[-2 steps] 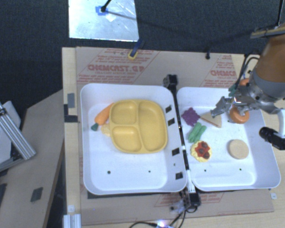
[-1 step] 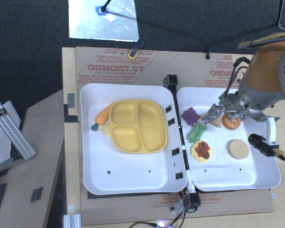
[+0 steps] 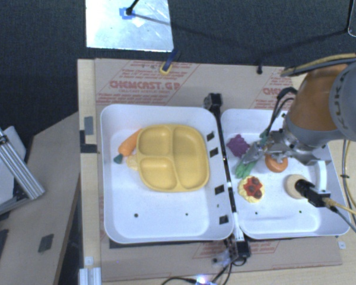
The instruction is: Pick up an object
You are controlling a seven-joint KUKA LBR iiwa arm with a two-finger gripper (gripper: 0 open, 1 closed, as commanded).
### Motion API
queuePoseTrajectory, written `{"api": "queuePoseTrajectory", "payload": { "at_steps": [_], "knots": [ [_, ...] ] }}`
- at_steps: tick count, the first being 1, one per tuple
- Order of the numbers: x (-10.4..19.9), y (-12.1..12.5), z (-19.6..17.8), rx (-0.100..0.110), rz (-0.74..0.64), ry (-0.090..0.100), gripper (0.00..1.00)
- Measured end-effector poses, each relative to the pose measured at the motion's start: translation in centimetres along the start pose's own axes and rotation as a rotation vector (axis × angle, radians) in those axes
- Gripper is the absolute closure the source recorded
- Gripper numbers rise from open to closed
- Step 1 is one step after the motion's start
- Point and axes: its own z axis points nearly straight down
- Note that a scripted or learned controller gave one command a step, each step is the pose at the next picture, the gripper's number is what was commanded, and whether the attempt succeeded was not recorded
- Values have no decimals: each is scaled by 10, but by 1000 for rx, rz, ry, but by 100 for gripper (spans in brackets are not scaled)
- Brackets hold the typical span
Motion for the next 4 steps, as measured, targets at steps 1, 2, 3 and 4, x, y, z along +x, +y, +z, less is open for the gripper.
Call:
{"api": "queuePoseTrajectory", "payload": {
  "at_steps": [1, 2, 3, 4],
  "knots": [
    [1, 0, 52, 2, 0, 0, 0],
    [-1, 2, 38, -6, -1, -2, 100],
    [1, -5, -21, -7, -3, -1, 100],
    [3, -12, -68, -7, -3, -1, 100]
  ]
}}
